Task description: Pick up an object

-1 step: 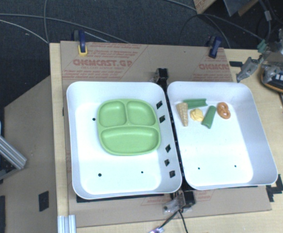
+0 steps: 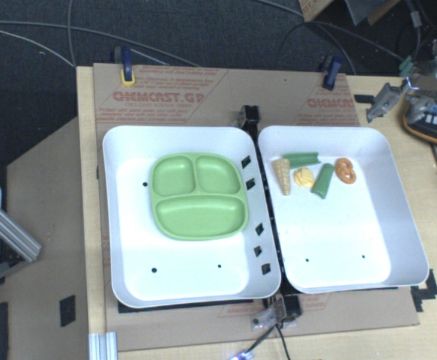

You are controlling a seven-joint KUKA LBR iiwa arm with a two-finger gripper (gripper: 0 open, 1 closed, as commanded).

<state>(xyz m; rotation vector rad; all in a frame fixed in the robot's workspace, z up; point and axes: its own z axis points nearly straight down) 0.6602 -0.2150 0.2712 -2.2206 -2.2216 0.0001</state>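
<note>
you were looking down on a bench (image 2: pixel 203 81) topped with brown board that bore two shallow white bins side by side, touching along their inner walls. the left bin (image 2: pixel 128 261) held a green divided plate (image 2: pixel 199 196), three compartments, lying flat a little toward the bin's far side and well apart from its near wall. the right bin (image 2: pixel 353 253) held five small things, all gathered close to its far wall: a pale ribbed cone (image 2: pixel 282 175) toward the inner wall, tilted along the bin's depth; a dark green piece (image 2: pixel 300 158) lying crosswise just beyond it; a small yellow lump (image 2: pixel 303 177) just beside the cone; a second green piece (image 2: pixel 323 180) slanting beside the lump; and an orange pretzel-shaped piece (image 2: pixel 345 170) nearest the outer wall, apart from the others. the near half of the right bin carried only small dark dots on its floor. two blue clamps (image 2: pixel 128 64) gripped the bench's far edge, one above each bin. the gripper (image 2: pixel 387 100) stood off beyond the far right corner of the right bin, over the bench's edge rather than over either bin, well apart from all five things; you could not tell how far its claw was parted, and nothing was seen in it.
</note>
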